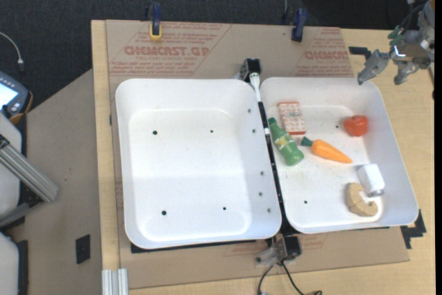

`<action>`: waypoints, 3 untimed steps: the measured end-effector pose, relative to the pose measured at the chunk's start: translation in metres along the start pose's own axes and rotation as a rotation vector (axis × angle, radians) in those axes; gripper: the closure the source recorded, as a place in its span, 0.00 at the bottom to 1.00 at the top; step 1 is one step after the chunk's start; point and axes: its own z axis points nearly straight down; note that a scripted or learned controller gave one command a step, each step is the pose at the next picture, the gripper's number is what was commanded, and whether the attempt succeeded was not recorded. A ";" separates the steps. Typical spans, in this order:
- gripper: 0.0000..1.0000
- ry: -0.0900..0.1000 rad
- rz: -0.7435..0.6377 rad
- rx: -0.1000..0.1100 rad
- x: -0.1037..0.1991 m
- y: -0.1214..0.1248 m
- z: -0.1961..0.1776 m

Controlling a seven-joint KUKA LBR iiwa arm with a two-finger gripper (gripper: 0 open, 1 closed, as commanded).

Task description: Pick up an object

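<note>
The end effector (385, 70) hangs open and empty over the far right corner of the right bin (394, 143). The tomato (356, 125) lies nearest, just nearer and left of it; the carrot (331, 151) beyond points its long axis left-right.

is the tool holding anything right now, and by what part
Nothing is held. The tool hangs open above the right bin's far corner, with the tomato and carrot lying untouched below.
</note>
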 end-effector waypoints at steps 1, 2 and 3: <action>0.00 0.000 -0.001 -0.003 0.004 -0.078 0.151; 0.00 0.007 -0.003 0.008 0.078 -0.133 0.162; 1.00 -0.001 0.001 -0.001 0.073 -0.130 0.151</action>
